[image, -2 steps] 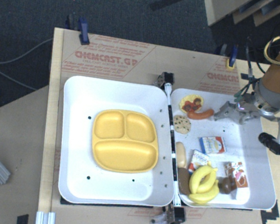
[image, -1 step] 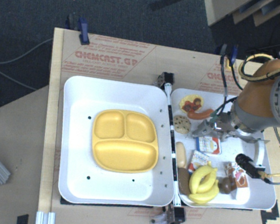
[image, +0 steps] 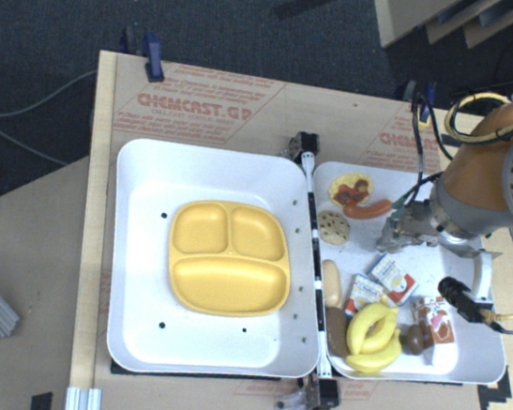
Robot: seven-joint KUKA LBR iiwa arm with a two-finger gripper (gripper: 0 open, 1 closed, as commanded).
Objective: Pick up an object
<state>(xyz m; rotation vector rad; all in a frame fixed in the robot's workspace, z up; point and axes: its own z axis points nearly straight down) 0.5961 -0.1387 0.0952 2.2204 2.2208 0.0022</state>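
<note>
Camera view: gripper (image: 402,231) low in right bin (image: 475,367), beside small carton (image: 392,278); fingers state unclear, cannot tell. Yellow tray (image: 228,258) alone in left bin (image: 139,230), likely drop zone.

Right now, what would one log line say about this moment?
arm: over right bin | gripper: above bin floor, beside hot dog toy | yellow divided plate: left bin | bananas: untouched

End effector (image: 402,231) fingers indistinct
</note>
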